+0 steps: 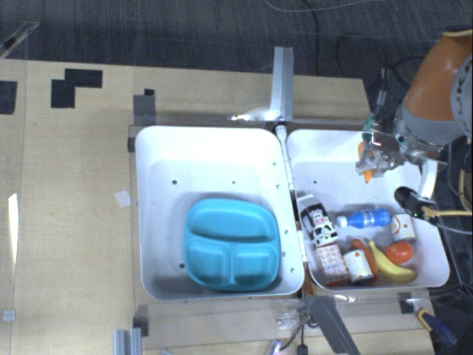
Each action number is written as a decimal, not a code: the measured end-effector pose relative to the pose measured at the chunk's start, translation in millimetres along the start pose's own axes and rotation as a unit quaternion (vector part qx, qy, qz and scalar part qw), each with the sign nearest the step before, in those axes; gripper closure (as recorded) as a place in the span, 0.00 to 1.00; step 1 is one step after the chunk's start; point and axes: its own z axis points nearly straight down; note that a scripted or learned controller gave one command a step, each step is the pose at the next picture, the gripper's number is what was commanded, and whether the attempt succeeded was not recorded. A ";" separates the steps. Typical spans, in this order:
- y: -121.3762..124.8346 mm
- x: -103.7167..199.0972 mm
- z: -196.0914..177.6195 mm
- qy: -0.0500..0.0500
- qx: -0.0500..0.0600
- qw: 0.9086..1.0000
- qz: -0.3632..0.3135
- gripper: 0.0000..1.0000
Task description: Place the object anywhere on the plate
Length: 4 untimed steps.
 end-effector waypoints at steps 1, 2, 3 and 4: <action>-59.3 43.7 16.4 0.001 0.001 0.999 -0.044 1.00; -120.8 121.4 16.7 0.001 0.003 0.996 -0.088 1.00; -93.1 98.8 -17.5 0.001 0.000 0.987 -0.160 1.00; -98.2 69.2 16.8 0.001 0.001 0.985 -0.170 1.00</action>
